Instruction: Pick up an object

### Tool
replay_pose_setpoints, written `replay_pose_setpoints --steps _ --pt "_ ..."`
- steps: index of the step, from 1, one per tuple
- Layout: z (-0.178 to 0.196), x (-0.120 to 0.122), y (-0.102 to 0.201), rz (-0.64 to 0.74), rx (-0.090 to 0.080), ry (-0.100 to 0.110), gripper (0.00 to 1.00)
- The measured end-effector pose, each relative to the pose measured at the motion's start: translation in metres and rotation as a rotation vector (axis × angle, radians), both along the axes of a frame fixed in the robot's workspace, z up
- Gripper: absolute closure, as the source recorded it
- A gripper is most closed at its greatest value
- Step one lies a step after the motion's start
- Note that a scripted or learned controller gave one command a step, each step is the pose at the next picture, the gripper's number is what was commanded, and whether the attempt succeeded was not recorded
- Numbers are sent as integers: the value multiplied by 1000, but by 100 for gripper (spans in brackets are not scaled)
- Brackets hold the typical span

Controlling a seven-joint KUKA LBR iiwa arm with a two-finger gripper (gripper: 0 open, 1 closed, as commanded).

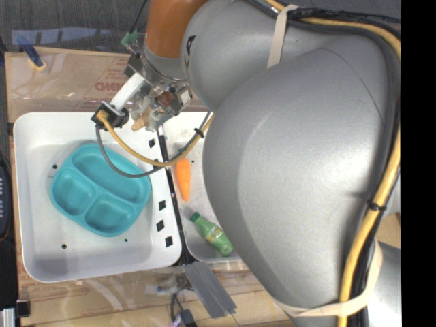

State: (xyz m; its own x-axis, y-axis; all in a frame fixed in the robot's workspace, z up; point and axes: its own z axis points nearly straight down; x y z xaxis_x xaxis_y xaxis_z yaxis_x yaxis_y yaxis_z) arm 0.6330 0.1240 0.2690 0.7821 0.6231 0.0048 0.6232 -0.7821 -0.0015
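The grey arm (293,148) takes up most of the right and centre of the camera view, its broad rounded casing lying over the greater part of the right bin (197,240). Its orange band (170,16) sits near the top of the frame, and below it the wrist angles down and to the left, ending in the gripper (146,114) above the far edge of the bins, close to the dividing wall between them. Whether the gripper is wide, narrow or holding anything cannot be told, because its tip is lost among brackets and fittings. A yellow hose (136,154) and dark cable loop down from the wrist over the left bin (34,182) and back up toward the arm. In the left bin lies a teal divided tray (101,189) with three compartments, set at a slant, resting flat on the white floor. In the visible strip of the right bin, an orange carrot (182,179) lies just beside the dividing wall, and nearer the camera a green bottle (212,234) lies on its side, its cap pointing up and left. Both are apart from the gripper. The bins stand on a brown cardboard-like surface (68,73) with faint red lettering, and grey tape (210,288) shows at the near edge. Dark carpet-like flooring (68,5) runs across the top.
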Motion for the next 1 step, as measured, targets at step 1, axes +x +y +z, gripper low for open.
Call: replay_pose_setpoints --steps 1 --pt "-34 -21 91 201 -3 11 100"
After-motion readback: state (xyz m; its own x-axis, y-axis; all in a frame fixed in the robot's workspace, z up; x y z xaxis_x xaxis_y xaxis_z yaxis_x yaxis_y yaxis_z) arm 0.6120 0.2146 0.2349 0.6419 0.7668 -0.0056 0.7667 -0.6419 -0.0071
